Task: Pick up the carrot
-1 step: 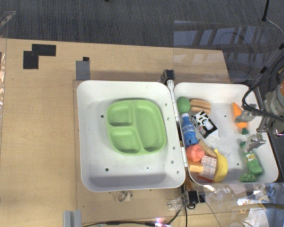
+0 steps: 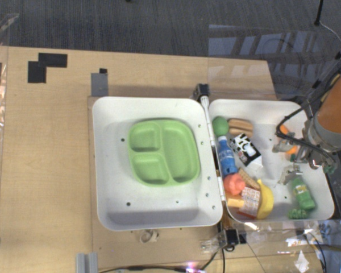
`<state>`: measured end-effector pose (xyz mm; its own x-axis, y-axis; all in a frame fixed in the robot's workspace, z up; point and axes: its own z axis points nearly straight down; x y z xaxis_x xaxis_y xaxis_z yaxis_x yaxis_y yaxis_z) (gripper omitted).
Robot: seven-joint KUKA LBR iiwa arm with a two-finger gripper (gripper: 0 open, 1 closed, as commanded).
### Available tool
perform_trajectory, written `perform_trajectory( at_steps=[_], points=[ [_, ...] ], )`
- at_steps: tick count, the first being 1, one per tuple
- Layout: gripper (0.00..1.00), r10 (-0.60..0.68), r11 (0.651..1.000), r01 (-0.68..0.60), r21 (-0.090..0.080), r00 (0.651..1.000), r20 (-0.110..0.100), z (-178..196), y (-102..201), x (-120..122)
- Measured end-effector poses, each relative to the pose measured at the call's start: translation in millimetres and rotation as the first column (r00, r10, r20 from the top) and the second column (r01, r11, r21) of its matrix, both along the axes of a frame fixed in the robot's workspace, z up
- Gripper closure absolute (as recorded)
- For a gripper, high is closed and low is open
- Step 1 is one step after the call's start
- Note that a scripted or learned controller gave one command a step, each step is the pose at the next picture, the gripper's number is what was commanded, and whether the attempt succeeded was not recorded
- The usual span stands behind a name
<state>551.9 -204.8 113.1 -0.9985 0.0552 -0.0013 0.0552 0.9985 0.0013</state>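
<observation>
The carrot [image 2: 284, 132] lies in the right bin [image 2: 260, 111], toward its right side. I see it as two orange bits, one at the upper left of the gripper and one under the gripper's metal parts. The gripper [image 2: 290, 159] hangs right over the carrot, reaching in from the right below the grey wrist and orange band [image 2: 336, 111]. The gripper body hides most of the carrot, so whether it touches or holds the carrot is unclear.
The right bin also holds a green ball [image 2: 220, 125], a blue bottle [image 2: 226, 159], a black-and-white toy [image 2: 246, 148], a banana [image 2: 266, 201] and a green toy [image 2: 302, 198]. A green divided plate [image 2: 162, 152] sits in the left bin [image 2: 111, 169].
</observation>
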Motion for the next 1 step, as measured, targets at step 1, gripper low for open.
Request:
perform_trajectory(
  at_steps=[1],
  points=[
    [0.0,0.069,0.998,-0.069,-0.007,0.997,0.017,-22.5,-1.3,-20.5]
  ],
)
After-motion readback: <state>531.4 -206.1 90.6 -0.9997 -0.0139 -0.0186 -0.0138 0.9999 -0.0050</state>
